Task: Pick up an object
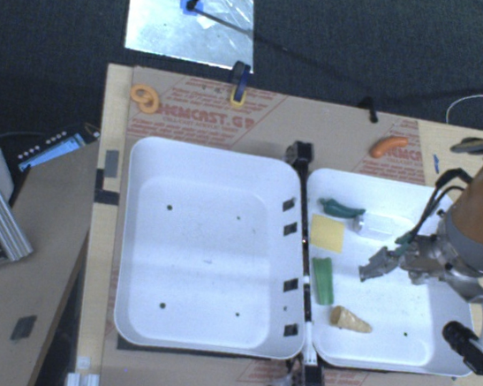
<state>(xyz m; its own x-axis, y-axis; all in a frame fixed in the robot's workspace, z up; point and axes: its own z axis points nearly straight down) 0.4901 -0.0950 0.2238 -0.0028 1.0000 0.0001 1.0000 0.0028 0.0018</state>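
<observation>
The right bin (399, 344) holds several small objects along its left side. A teal piece (339, 209) lies at the back beside a clear plastic item (381, 225). In front of them are a yellow square (326, 233), a green block (324, 280) and a tan wedge (350, 319). My gripper (372, 267) hangs over the middle of the right bin, just right of the green block and yellow square, pointing left. I see nothing held in it.
The left bin (207, 245) stands beside the right one, with black clips (299, 240) along the shared rim. On the cardboard behind the bins lie an orange ring (144, 98), a yellow-and-blue clamp (238, 85) and an orange sausage shape (389, 147).
</observation>
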